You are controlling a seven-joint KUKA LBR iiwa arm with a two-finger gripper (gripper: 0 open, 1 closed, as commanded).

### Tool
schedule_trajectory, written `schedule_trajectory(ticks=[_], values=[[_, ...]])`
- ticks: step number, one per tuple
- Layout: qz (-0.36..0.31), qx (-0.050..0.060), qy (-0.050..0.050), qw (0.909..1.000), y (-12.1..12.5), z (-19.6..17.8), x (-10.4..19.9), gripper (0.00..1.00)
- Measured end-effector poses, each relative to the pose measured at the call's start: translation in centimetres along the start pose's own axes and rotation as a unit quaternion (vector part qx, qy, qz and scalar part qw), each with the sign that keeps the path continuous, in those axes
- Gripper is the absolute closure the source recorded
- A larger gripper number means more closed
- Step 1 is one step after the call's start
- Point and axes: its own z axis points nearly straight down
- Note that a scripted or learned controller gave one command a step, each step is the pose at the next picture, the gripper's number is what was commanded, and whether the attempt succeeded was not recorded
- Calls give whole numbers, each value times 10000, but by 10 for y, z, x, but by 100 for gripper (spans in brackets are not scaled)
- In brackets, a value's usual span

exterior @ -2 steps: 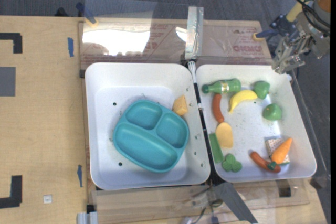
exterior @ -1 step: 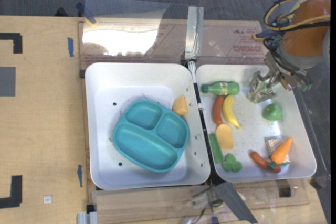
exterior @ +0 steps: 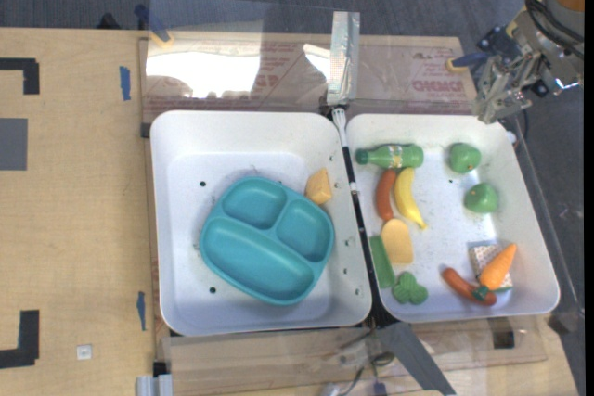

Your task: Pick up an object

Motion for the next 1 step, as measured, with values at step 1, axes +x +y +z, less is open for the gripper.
schedule_trajectory(ticks=[1], values=[[469,0,33,9989,-42,-80,14,100]])
